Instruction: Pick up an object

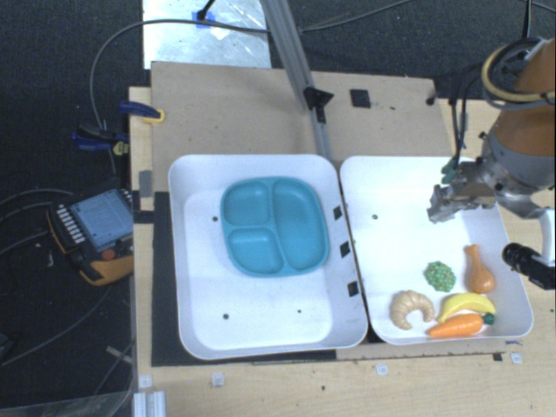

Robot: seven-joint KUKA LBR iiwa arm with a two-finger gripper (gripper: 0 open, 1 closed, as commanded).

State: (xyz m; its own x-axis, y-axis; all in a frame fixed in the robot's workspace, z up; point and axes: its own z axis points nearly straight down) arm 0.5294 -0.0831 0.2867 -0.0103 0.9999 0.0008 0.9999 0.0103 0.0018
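far left of the gripper (439, 211), off the bench: a blue-faced handheld unit (94, 224) with cabling on dark carpet, clamps (117, 129) just above it. well left of the gripper: left white bin (195, 320), bearing a blue three-compartment plate (275, 226) toward its far half, plate lying flat. between the two bins: a row of small black clips (345, 248) along the shared edge. above and left of the gripper: a grey slanted pole (291, 50) crossing the cardboard bench top (226, 102), ending at the bins' far edge.

right white bin (382, 189): gripper poised over its far right part, mounted under the grey arm (521, 159) with orange band (521, 76), entering from the right. spread of the fingers: cannot tell from this angle; nothing visibly held.

below the gripper, in the near right corner of the same bin, apart from it: a tan croissant (411, 307) to the lower left; a green bumpy ball (440, 275) directly below; a yellow banana (468, 303) touching an orange carrot (454, 325) at the near rim; a brown drumstick-shaped piece (478, 270) below and slightly right, upright along the bin's right side, just beside the banana.
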